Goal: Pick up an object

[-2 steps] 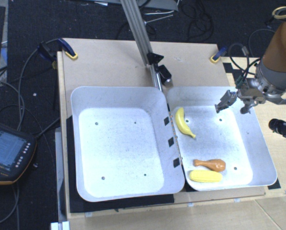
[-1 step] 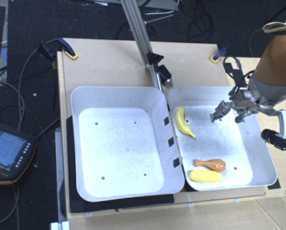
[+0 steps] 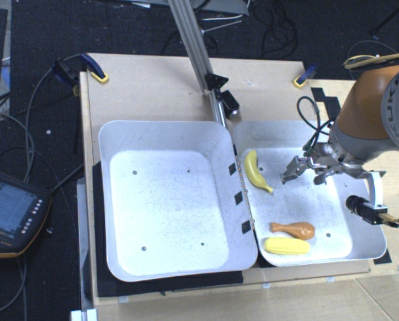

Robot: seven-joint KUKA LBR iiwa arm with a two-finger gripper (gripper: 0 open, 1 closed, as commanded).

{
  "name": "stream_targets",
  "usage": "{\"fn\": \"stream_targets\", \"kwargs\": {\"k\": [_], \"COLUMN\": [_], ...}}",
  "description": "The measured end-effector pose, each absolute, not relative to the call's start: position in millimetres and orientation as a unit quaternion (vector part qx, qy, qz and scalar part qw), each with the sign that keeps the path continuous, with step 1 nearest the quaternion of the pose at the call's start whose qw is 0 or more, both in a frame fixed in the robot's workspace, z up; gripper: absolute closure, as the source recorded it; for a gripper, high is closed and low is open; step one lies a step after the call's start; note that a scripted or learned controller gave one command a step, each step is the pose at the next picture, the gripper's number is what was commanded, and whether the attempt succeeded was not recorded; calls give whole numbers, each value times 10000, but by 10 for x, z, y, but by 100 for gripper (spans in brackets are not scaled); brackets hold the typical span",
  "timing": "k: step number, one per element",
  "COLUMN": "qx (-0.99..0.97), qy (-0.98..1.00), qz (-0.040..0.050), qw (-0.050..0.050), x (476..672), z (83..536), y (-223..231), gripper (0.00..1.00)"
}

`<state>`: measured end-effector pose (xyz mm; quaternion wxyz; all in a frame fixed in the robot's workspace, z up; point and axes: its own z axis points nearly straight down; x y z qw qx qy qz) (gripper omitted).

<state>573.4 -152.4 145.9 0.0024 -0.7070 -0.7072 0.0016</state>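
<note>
Yellow corn cob [image 3: 286, 246], toy, lying lengthwise at the near edge of the right bin [image 3: 340, 206], close to the front wall. Drumstick [image 3: 294, 230], brown, toy, lying just behind the cob and almost touching it, thick end pointing right. Banana [image 3: 255, 171], yellow, toy, farther back in the same bin, near its left wall, curved, with its lower tip pointing toward the bin's middle. Gripper [image 3: 294, 171], grey metal, poised over the right bin to the right of the banana, near it but apart from it, fingers angled down and leftward; whether the jaws are spread or pressed together cannot be told at this size, and nothing is visible between them. Arm [image 3: 367, 116], grey with an orange band, entering from the right above the bin's far right corner, with black cable looped beside the wrist. Left bin [image 3: 166, 199], white, speckled, shallow, sharing a raised lip with the right bin. Bench [image 3: 159, 89], pale wood, bearing both bins; yellow clamps at its two far corners. Pendant [image 3: 9, 212], orange-edged with a lit screen, on the dark floor to the left of the bench. Status: all three candidate objects rest on the bin floor, none lifted; by appearance the approach is under way, the banana being the nearest candidate, while grasp and lift are left to do.
</note>
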Motion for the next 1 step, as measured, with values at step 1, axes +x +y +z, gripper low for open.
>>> {"fn": "stream_targets", "kwargs": {"k": [1], "qx": [-7072], "qy": [-7071], "qz": [12], "qw": [18], "x": [5722], "z": [933], "y": [-1521], "gripper": [0]}}
